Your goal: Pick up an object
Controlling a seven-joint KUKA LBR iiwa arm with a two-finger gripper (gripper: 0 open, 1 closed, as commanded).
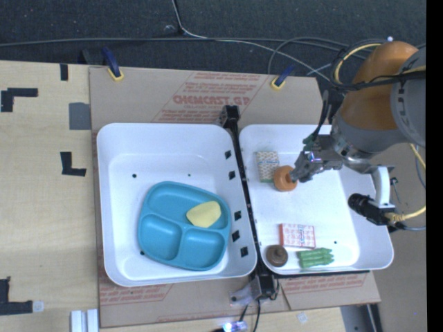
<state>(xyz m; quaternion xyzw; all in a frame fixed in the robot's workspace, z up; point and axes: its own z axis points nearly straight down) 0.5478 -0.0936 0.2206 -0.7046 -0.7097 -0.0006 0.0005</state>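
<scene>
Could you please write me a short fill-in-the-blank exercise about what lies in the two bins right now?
1. The yellow object lies on the blue divided ____.
2. The gripper is at the ____ round object in the right bin.
3. The green object lies in the ____ bin.

Missing words: plate; orange; right

You have even, fairly bright light from overhead, and both white bins [111,144] come up close to washed out, with little detail along their walls. Shadows are soft and short (see the faint one under the blue plate [166,237]). The dark floor [83,12] at the top is grainy. The picture is low in resolution, so small items look soft and print is unreadable.
</scene>
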